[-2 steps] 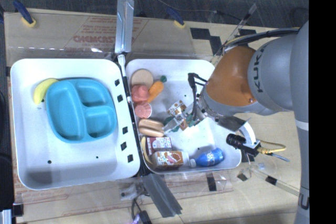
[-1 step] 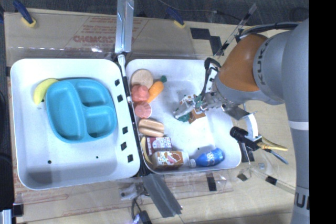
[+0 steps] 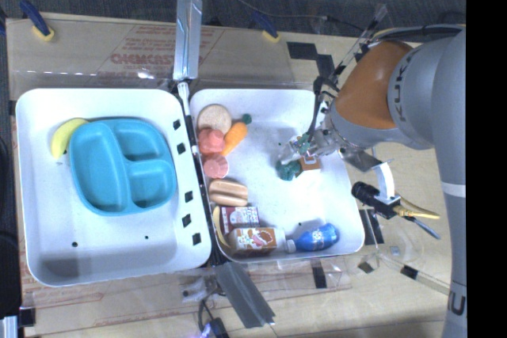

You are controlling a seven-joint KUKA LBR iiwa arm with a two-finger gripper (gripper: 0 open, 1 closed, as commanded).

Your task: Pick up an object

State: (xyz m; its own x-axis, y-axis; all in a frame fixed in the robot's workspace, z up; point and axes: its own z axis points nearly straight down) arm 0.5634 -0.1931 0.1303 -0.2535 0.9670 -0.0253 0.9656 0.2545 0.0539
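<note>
Currently hand (image 3: 305, 153) is lowered over green toy (image 3: 287, 169) near right bin (image 3: 261, 100) far edge; grip state cannot be told, nothing seen lifted yet.

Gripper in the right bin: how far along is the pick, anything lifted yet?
Done: the arm has reached into the right bin, and the gripper sits low beside a small green toy. In hand: nothing I can confirm; the fingertips are too cluttered to read. Left: grasping and lifting. The carrot, hot dog and blue bottle lie on the bin floor.
</note>
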